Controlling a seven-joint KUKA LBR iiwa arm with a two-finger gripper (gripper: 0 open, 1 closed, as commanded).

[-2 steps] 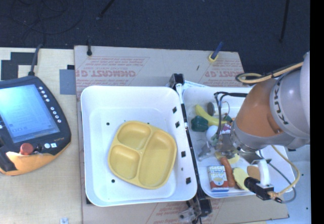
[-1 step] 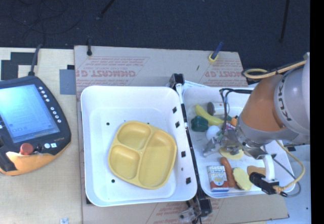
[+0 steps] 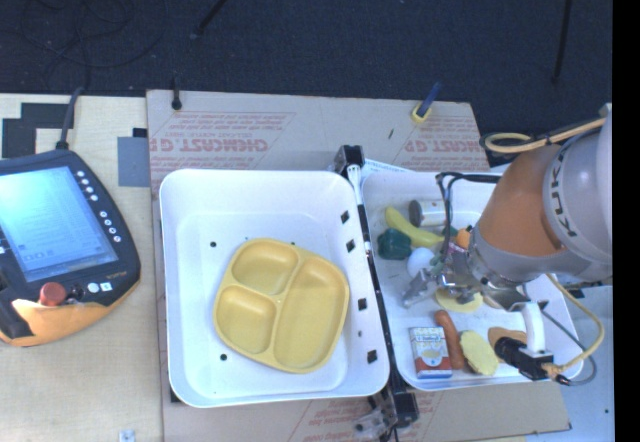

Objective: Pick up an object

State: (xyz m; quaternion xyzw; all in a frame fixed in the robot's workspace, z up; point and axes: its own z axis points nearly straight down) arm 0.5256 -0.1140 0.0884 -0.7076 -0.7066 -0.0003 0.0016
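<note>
Mirrored "CHEMCAST GP" on cardboard sheet [image 3: 240,142]

floor [image 3: 330,10]: dark carpet, cables | bench [image 3: 60,360]: pale wood | cardboard sheet [image 3: 300,130]: brown, printed

The right bin [image 3: 400,230] holds the objects — a yellow banana [image 3: 408,226], a dark green ball [image 3: 393,244], an orange carrot-like stick [image 3: 449,336]. A small carton [image 3: 429,350] lies flat near the front wall, a yellow slice [image 3: 480,352] just beside the stick.

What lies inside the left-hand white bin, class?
The left bin holds one yellow divided plate, lying flat, its three compartments bare. Whatever is beneath the plate is covered, so it cannot be seen.
</note>
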